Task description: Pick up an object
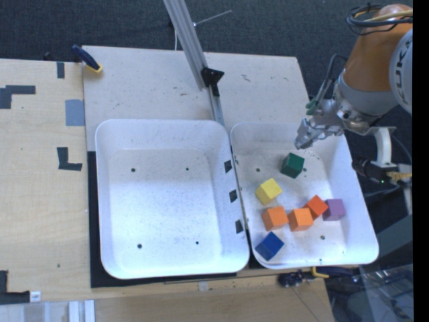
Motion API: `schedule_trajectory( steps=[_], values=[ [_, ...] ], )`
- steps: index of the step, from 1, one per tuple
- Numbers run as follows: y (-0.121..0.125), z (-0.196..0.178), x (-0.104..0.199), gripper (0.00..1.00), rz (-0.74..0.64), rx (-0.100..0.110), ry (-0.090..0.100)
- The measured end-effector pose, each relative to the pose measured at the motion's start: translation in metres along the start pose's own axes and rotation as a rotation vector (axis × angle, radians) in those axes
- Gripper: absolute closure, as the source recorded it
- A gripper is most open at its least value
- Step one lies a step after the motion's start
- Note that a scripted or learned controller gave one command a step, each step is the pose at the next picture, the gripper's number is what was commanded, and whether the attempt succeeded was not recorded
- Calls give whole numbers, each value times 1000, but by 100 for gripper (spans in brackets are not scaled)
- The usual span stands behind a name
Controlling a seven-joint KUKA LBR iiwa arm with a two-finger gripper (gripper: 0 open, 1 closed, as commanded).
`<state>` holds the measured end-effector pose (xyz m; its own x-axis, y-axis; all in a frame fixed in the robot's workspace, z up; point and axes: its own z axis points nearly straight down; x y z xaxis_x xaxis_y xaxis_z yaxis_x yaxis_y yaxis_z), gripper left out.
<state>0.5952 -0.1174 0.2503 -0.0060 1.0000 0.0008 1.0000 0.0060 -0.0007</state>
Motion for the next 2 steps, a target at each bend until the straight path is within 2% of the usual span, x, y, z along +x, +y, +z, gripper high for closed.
schedule_trajectory(
  steps=[1,2],
  values=[
    [-11,-5,57,100,-1,0,1],
    [-11,5,118,100,-2,2,1]
  ],
)
